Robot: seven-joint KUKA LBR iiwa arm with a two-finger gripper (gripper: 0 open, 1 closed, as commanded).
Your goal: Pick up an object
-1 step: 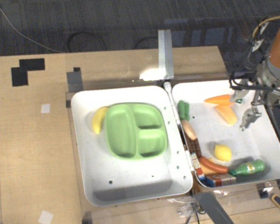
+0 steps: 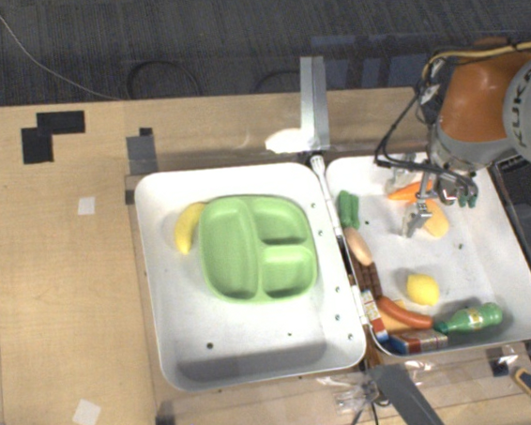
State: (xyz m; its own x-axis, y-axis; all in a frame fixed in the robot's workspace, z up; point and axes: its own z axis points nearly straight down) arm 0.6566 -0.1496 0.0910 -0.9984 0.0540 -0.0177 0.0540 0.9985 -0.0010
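We see the gripper [image 2: 421, 222] low in the right bin [image 2: 511, 256], an orange piece [image 2: 436, 226] touching its tips, though we cannot tell whether it grips.

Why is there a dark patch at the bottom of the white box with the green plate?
In the camera view, that is a soft shadow on the left bin's floor, below the green plate; a bright glare spot shines on the bench behind the bins.

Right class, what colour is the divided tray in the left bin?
Light green; the divided tray shows clearly in the camera view, beside a yellow banana.
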